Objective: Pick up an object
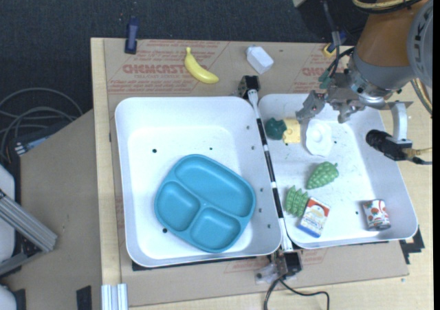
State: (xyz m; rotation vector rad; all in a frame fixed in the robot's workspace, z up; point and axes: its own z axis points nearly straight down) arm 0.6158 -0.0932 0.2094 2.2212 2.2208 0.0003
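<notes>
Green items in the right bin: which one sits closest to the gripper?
The dark green toy by the divider, beside the yellow block; the other two green pieces lie further from the gripper.

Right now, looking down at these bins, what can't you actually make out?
- Hand, camera view: whether it grips anything; its own metal parts hide that.
- White object below the hand: too washed out against the right bin to identify.
- Small can and carton: labels too small to read.

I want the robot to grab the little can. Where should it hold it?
Probably from straight above, pinching the can's round sides across its middle. It lies on its side near the right bin's front corner, with bare floor around it, apart from the small carton.
</notes>
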